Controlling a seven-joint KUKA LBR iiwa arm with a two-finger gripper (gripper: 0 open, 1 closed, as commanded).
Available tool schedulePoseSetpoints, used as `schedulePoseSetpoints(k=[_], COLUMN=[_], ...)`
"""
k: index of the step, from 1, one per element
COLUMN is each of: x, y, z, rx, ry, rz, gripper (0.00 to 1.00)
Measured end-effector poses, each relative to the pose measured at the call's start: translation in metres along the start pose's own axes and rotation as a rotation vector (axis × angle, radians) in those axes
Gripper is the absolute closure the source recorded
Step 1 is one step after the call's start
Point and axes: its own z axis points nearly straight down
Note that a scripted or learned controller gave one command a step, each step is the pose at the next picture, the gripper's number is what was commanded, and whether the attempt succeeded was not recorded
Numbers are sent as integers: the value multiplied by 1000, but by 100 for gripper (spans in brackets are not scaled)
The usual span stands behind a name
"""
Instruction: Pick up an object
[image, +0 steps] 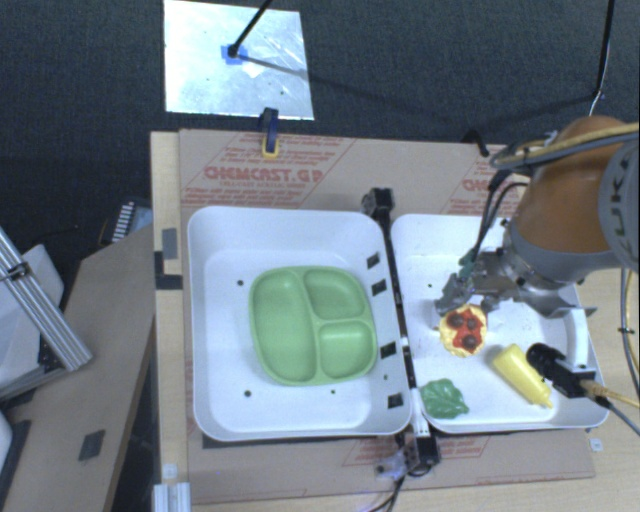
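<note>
In the right bin (425, 245) lie a toy pizza slice (463, 330) with red dots, a yellow bottle-shaped toy (520, 374) with a black cap, and a green leafy toy (443, 398) near the front edge. My gripper (462, 292) hangs low over the right bin, just above and behind the pizza slice, close to touching it. The arm's orange and grey wrist (565, 205) rises behind it at the right. Nothing shows between the fingers.
The left bin (215, 250) holds a green divided plate (308, 325). A black divider with clips (385, 275) runs between the bins. Cables trail around the wrist and the bench's right side. A shiny sheet (238, 60) lies on the floor behind the bench.
</note>
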Motion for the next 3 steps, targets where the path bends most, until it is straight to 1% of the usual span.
schedulePoseSetpoints(k=[1,2,3], x=[44,99,143], y=[7,20,44], z=[4,-4,6], rx=[1,-1,0], ry=[0,0,0], rz=[0,-1,0], gripper=[100,100,100])
